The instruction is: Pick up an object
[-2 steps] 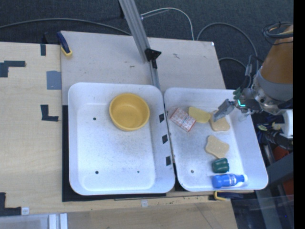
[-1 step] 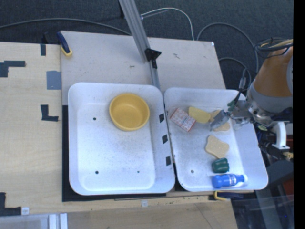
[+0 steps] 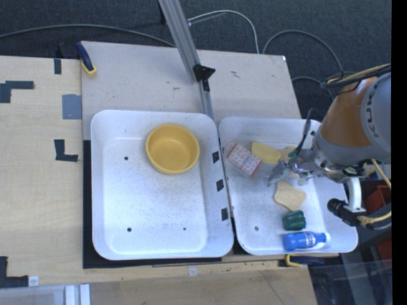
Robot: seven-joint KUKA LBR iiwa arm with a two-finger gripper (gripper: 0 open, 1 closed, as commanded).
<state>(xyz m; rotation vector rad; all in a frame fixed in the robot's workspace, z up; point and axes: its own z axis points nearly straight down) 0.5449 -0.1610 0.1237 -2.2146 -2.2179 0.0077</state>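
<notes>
Partly blurred, hand hovers above the tan block.

pale wooden bench on dark carpet floor strewn with cables.

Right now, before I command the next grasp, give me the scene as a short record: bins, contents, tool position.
left bin: yellow bowl, near its back edge
right bin: checkered block, yellow block, tan sponge, green cap, blue bottle
tool: low over right bin, between yellow block and sponge
held: nothing seen between its fingers
arm: enters from the right
</notes>
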